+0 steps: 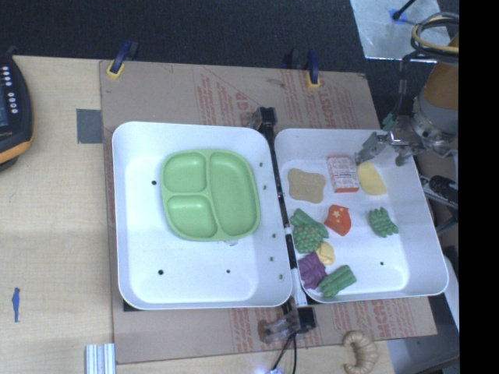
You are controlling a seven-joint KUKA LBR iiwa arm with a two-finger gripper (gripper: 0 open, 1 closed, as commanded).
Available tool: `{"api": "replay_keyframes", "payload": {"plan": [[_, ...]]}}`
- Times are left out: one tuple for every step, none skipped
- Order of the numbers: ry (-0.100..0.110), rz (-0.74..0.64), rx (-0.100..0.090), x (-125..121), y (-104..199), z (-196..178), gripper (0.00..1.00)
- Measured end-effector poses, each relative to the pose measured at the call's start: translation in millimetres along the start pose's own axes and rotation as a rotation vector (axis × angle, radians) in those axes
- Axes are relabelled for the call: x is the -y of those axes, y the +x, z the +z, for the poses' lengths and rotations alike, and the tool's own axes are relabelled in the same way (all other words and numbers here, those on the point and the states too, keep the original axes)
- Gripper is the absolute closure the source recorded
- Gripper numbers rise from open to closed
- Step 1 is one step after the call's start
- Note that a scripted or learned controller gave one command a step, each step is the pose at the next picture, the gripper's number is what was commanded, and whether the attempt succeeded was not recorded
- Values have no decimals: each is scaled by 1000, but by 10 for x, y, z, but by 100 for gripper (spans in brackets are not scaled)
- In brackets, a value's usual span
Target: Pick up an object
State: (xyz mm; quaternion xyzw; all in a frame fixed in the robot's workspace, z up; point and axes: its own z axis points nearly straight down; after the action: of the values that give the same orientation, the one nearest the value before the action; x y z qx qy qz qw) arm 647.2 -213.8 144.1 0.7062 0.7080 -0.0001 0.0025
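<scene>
Altogether eight toy foods (338, 219) (one plate (210, 194))

There are two white bins (140, 209), one green divided plate (210, 195), and eight toy food pieces (337, 219) in the right bin.

A robotics lab: a wooden bench (54, 232) carries a cardboard sheet (234, 100) held by clamps (313, 70), two white bins (140, 209) with toy food (309, 231) (plastic vegetables), and a control pendant (12, 107) at the left edge.
</scene>
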Motion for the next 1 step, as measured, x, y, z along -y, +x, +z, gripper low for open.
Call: {"api": "replay_keyframes", "payload": {"plan": [[16, -1, -6, 667, 29, 552, 0]]}}
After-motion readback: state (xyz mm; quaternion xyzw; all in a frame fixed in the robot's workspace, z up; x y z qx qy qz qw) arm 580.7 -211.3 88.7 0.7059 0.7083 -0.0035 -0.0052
